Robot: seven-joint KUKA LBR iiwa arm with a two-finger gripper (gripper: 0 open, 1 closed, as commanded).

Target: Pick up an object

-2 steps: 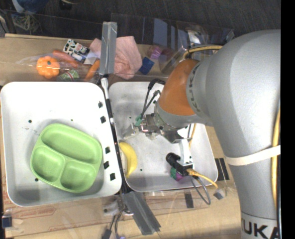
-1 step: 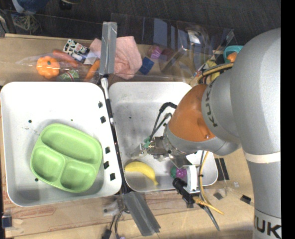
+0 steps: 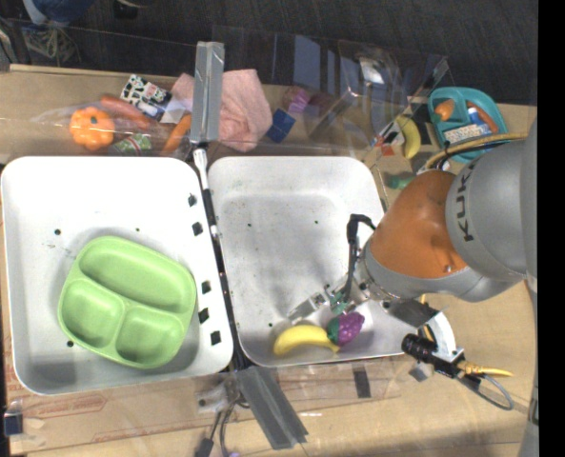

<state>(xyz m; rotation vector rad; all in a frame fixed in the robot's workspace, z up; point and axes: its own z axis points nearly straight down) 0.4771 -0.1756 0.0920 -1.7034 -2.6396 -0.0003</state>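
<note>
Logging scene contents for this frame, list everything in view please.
bins: 2, white, side by side on the bench
divided plate: 1, light green, in the left bin
banana: 1, yellow, right bin, near the front edge
grapes: 1 bunch, purple, right bin, touching the banana's right end
pumpkin: 1, orange, on the bench behind the left bin
cloth: 1, pink, behind the bins
toy tray: 1, teal, back right of the bench
arm: 1, grey with orange band, over the right bin's right edge
tool: 1, dark, just above the grapes; grip state unclear
</note>
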